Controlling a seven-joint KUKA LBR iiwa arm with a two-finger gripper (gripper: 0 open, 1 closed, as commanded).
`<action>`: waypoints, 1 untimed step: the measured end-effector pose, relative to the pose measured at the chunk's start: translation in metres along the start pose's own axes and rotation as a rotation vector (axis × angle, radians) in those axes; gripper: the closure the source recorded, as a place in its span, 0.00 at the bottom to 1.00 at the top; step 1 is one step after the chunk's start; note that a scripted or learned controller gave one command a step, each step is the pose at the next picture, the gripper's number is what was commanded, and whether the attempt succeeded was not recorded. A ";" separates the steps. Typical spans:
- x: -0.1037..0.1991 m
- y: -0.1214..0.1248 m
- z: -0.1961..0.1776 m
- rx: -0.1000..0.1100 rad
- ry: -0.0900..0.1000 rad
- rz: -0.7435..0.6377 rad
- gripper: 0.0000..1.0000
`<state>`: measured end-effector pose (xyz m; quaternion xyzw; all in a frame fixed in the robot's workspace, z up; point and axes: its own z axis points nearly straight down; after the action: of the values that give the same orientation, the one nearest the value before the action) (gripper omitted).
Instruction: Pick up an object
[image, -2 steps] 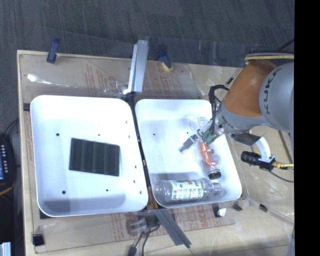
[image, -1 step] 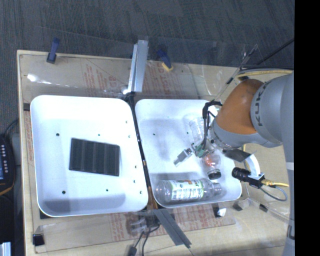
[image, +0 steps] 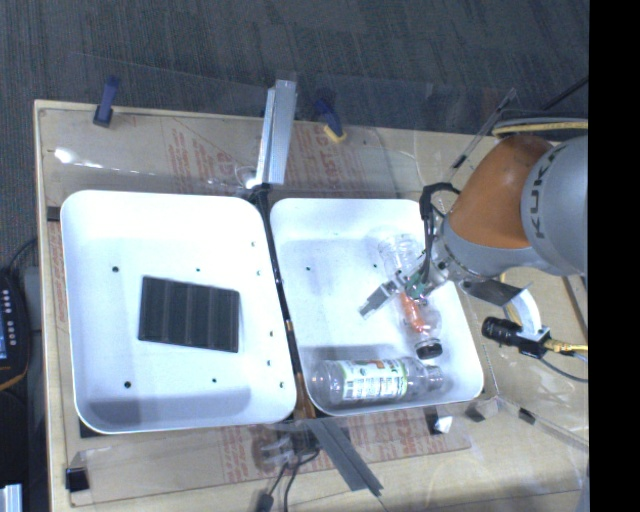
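Note:
My gripper (image: 402, 290) is low in the right bin (image: 310, 250), near its right wall. A small clear bottle (image: 420, 322) with orange contents and a black cap lies right beside and just under it, and I cannot tell whether they touch. A crumpled clear plastic cup (image: 397, 250) lies just behind the gripper. A larger clear bottle (image: 375, 381) with a green and white label lies on its side along the bin's front wall. In the left bin (image: 90, 230) a flat black ribbed rectangle (image: 190, 313) lies near the middle.
The grey and orange arm (image: 510, 205) reaches in over the right bin's right rim. A grey metal bar (image: 275, 130) stands behind the seam between the bins. Blue clamps (image: 105, 100) sit at the bench's back edge.

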<state>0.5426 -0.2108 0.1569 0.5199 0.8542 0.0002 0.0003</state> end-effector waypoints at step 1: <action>0.000 0.001 -0.011 -0.001 -0.001 -0.003 1.00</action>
<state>0.5438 -0.2106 0.1675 0.5187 0.8549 0.0003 0.0008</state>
